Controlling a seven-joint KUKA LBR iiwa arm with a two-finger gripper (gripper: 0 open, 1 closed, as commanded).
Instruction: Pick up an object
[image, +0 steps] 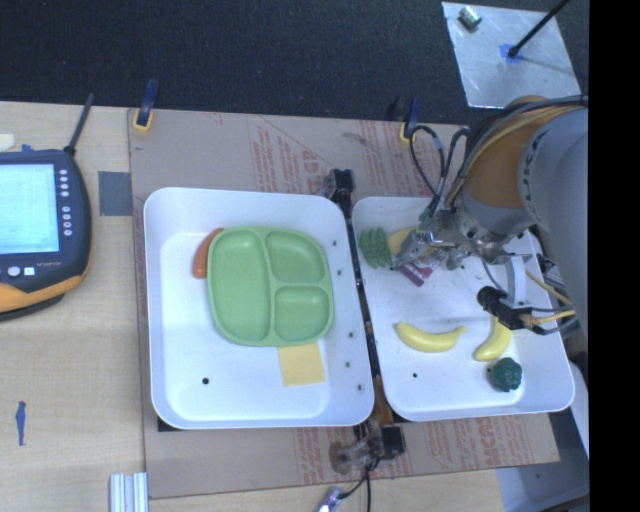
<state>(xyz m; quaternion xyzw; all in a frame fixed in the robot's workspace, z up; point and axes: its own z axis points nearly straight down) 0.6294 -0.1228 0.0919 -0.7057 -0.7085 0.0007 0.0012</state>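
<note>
My gripper (425, 255) hangs low over the far left part of the right bin (540, 400), under the grey arm with its orange band (500, 170). Just below its tip lies a small purple object (414, 273), touching or almost touching it. To its left sit a green leafy piece (373, 247) and a small yellow piece (400, 239). Nearer the front of this bin lie a yellow banana (428, 337), a second, shorter banana (492, 342) and a dark green broccoli piece (505, 375).
The left bin (175, 390) holds a green divided plate (270, 285), an orange item (203, 254) partly under the plate's left rim, and a yellow square slice (301, 364). A handheld control pendant (35, 225) lies on the bench at far left. Cables (525, 310) trail over the right bin's right side.
</note>
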